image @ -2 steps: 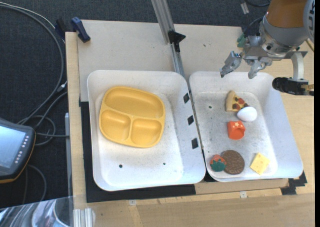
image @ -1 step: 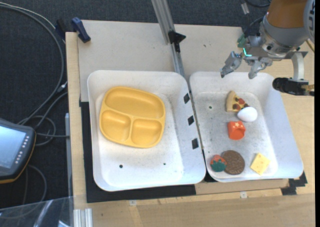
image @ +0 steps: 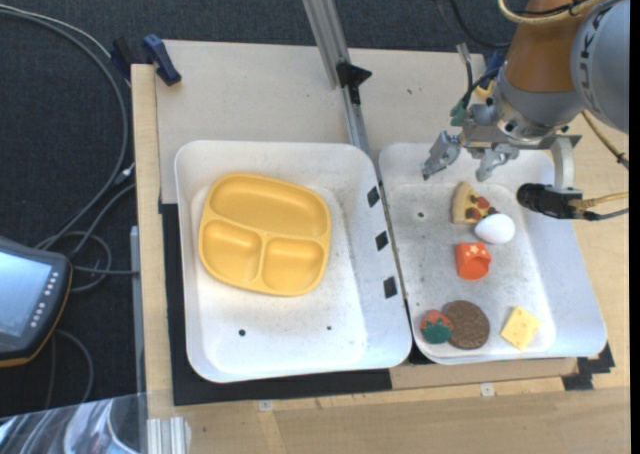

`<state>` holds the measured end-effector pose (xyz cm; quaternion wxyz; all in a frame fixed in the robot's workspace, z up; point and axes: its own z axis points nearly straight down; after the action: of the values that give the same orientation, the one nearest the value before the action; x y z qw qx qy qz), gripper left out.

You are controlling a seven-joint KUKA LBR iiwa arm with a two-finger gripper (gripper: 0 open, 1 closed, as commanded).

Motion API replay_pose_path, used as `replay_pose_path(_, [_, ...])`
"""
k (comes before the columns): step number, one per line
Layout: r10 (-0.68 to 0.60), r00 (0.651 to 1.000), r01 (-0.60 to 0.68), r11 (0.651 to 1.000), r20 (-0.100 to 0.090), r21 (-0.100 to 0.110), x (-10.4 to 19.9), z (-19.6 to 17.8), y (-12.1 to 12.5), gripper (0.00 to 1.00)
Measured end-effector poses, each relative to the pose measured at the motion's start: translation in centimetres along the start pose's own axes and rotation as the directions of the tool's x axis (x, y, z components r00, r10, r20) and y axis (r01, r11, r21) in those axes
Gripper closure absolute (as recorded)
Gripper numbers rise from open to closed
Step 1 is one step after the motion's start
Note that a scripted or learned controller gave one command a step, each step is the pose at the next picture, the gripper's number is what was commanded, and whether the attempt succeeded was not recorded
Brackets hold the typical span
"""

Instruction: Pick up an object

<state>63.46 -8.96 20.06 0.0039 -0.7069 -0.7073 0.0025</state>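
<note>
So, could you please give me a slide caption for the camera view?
Open pincer above the pizza slice in the right bin; yellow divided plate in the left.

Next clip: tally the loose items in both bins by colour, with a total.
Yellow: 3, divided plate, cheese wedge, pizza slice
White: 1, egg
Orange: 1, small cup-like piece
Brown: 1, round patty
Red and green: 1, small piece
Total: 7
</note>
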Motion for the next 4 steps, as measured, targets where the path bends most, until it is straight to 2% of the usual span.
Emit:
replay_pose_path(1, [0.001, 1.0, -0.001, 1.0, 0.0, 0.001, -0.1, 6.4, -0.2, 0.0])
replay_pose_path(2, [0.0, 1.0, 0.0, 1.0, 0.0, 0.0, 0.0, 11.1, -0.3, 0.0])
replay_pose_path(3, [0.0, 1.0, 0.0, 1.0, 0.0, -0.009, 0.0, 9.6, -0.1, 1.0])
replay_pose_path(4, [0.001, 1.0, -0.001, 1.0, 0.003, -0.015, -0.5, 4.8, -0.6, 1.0])
